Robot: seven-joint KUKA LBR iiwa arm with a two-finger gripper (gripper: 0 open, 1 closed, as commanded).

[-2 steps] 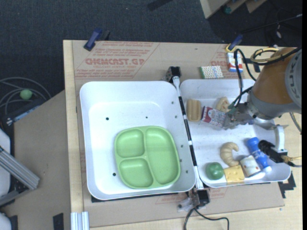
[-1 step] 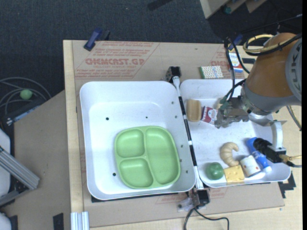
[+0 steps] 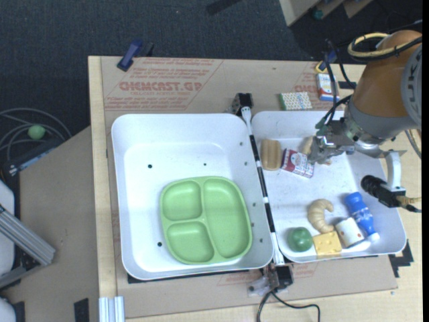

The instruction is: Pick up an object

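Two shallow white plastic bins are sitting side by side on the brown cardboard-covered bench [image 3: 174, 72]. The left bin [image 3: 134, 180] is holding one item: a pale green three-compartment plastic tray [image 3: 204, 219], lying flat toward the near side.

The right bin [image 3: 375, 200] is holding seven loose items, one of each:
- tan bread-like block [image 3: 271, 153], lying against the divider wall at the far end;
- red-and-white printed packet [image 3: 297, 163], just beside the tan block;
- beige croissant-shaped toy [image 3: 320, 212], mid-bin;
- round green apple-like ball [image 3: 299, 239], near corner by the divider;
- yellow cheese-like wedge [image 3: 327, 244], touching the ball's right side;
- small white cylinder with a red band [image 3: 348, 231], just beside the wedge;
- blue-and-white bottle [image 3: 360, 215], lying tilted near the right wall.

The grey arm with its orange band [image 3: 385, 79] is reaching in over the far right of this bin. The two-finger gripper [image 3: 322, 148] is hanging low, directly beside the packet's right edge; whether its pincer is released or clenched cannot be told, since the tips are blurring into the packet. Nothing is visibly sitting between them.

Around the bench: one blue clip-like object [image 3: 130, 56] at the far left corner, one patterned card [image 3: 296, 100] behind the right bin, black clamps [image 3: 242, 102] at the bin seam, coiled cable [image 3: 27, 139] on the dark floor to the left.
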